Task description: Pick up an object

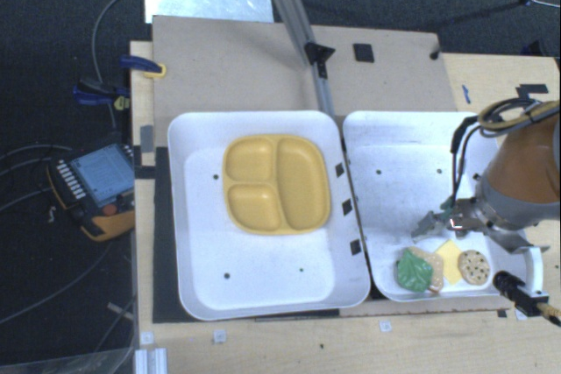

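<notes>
Where toys (440, 265) crowd the rim, bin (394, 162) lies open.

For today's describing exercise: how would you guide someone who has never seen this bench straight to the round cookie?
Start at the right-hand white bin and go to its near right corner, where a few small items cluster below the gripper. The cookie is the rightmost, beside a yellow piece and a green item. It alone is round, tan and dark-speckled.

no readable text, labels, brands or numbers on anything here
</notes>
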Robot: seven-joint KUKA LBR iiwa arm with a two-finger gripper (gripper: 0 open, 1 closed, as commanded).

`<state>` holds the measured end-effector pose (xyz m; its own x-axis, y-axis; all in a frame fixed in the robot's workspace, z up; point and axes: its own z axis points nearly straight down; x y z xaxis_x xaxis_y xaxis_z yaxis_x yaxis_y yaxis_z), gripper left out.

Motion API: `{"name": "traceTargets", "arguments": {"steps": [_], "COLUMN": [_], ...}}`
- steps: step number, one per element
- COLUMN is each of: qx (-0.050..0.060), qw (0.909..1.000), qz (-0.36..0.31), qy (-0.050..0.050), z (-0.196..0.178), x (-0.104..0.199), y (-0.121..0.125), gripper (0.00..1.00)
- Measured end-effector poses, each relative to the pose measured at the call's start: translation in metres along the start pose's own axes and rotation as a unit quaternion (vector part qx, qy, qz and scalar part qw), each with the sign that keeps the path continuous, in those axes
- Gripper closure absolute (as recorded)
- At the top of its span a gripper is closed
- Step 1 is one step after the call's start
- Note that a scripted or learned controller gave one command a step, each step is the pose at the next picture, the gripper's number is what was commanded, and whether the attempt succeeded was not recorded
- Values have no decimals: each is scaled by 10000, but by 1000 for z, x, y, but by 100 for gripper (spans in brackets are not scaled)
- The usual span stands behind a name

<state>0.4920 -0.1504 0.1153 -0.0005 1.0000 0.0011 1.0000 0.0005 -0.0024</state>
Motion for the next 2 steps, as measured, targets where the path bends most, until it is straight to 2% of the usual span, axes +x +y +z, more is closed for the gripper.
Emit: {"name": "traceTargets", "arguments": {"steps": [1,2], "qx": [-23,-41], "qw": [10000,10000], "qz": [-3,-17], "qy": [-8,-13], "z": [-13,-57], "x": [0,1], "y": [1,-2], "gripper": [100,100]}}
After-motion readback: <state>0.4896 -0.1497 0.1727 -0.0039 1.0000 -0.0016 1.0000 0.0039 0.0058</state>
